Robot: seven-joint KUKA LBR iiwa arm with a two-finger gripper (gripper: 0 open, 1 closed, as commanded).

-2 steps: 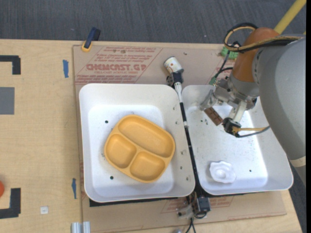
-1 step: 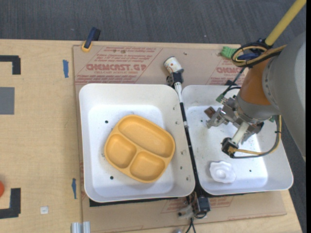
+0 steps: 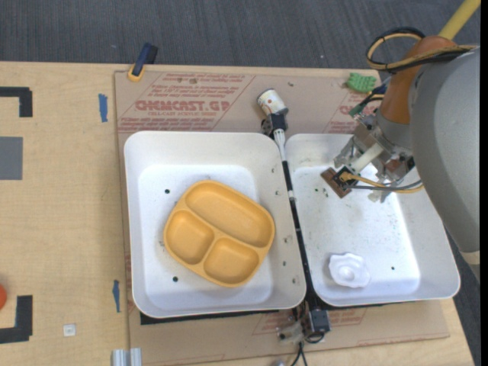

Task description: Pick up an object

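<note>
A yellow three-section plate [image 3: 217, 232] lies flat in the middle of the left bin [image 3: 141, 204]. A small white lumpy object [image 3: 347, 270] rests near the front of the right bin [image 3: 431, 250]. My gripper [image 3: 372, 166] hangs low over the back of the right bin, near its far wall, well behind the white object. The grey arm and its orange band cover the bin's back right corner.
The two bins sit side by side on a cardboard sheet [image 3: 191, 101]. A small white and black fitting [image 3: 271, 105] stands behind the seam between them. A green piece [image 3: 363, 81] and a blue and yellow clamp [image 3: 142, 61] lie at the sheet's far edge.
</note>
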